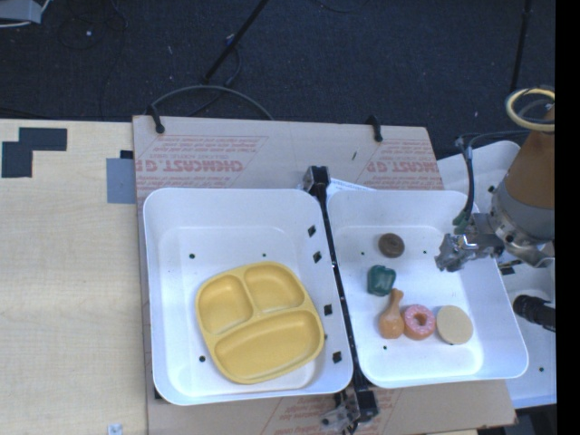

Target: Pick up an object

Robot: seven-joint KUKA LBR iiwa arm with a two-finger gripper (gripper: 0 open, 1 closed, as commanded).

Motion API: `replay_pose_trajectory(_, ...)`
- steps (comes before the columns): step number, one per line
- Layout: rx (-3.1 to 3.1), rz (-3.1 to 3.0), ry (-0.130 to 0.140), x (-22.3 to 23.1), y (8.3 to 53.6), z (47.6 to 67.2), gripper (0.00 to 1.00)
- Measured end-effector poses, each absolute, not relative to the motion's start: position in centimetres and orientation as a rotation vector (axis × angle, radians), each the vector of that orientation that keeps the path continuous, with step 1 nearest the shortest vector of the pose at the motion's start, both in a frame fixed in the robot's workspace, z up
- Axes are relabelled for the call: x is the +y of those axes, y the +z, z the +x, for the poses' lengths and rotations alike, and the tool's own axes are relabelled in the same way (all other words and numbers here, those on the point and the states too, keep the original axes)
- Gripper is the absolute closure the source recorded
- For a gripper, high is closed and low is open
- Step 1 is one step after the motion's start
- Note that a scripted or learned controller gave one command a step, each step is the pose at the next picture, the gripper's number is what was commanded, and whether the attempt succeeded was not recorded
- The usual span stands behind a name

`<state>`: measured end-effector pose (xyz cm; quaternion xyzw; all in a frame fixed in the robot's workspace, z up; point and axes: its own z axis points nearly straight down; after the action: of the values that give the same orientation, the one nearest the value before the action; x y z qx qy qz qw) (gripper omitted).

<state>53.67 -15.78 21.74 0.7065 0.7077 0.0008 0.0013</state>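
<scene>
The metal tool (450, 252) hovers right of the round brown cookie (391, 245); its state I cannot tell.

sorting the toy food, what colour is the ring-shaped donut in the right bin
Pink, with a lighter centre hole. The donut shows best in the camera view, between an orange piece and a tan disc.

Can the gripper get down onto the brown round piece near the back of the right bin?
Probably yes. The brown round piece lies alone on the right bin floor, apart from the green piece, with the gripper close beside it.
</scene>
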Motion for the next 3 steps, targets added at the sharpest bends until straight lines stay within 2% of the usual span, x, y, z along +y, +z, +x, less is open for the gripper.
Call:
replay_pose_trajectory(1, 2.223, 2.22, 0.0, -15.8, 23.5, 53.7, 1.0)
replay_pose_trajectory(2, 2.229, 2.217, 0.002, -10.5, 24.2, 54.7, 1.0)
replay_pose_trajectory(3, 2.232, 2.218, -0.001, -4.5, 24.6, 54.6, 1.0)
